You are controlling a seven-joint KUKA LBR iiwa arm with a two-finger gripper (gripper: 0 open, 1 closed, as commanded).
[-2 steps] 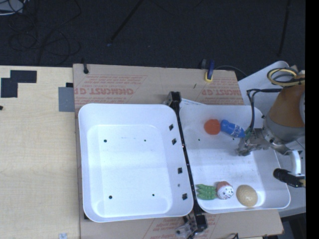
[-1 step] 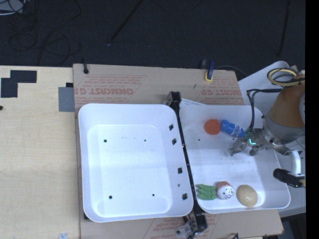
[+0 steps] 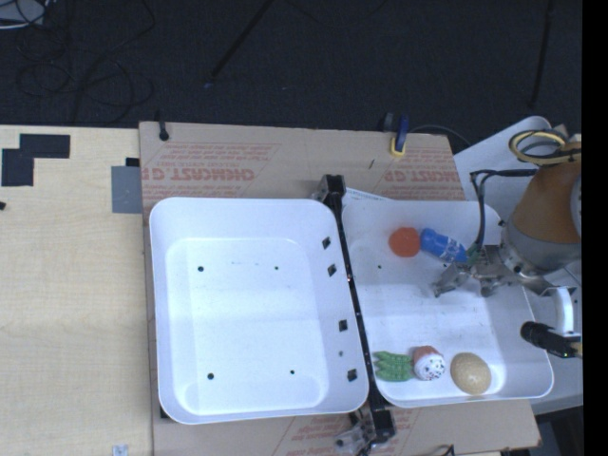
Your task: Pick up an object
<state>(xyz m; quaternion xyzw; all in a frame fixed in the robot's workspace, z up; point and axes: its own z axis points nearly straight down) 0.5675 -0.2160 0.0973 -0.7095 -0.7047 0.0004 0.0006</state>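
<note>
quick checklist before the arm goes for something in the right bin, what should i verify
1. Candidate objects sit in the right white bin: ok. An orange ball and a blue cylinder-shaped toy lie near the far wall; a green leafy toy, a white and red round toy and a tan egg-shaped object line the near wall.
2. Gripper is over the right bin: ok, just in front of the blue toy.
3. Nothing already held: cannot tell.
4. Nearest target stands free: not ok, the blue toy and orange ball look to be touching.
5. Near-wall objects have room around them: not ok, they sit crowded against the wall.
</note>
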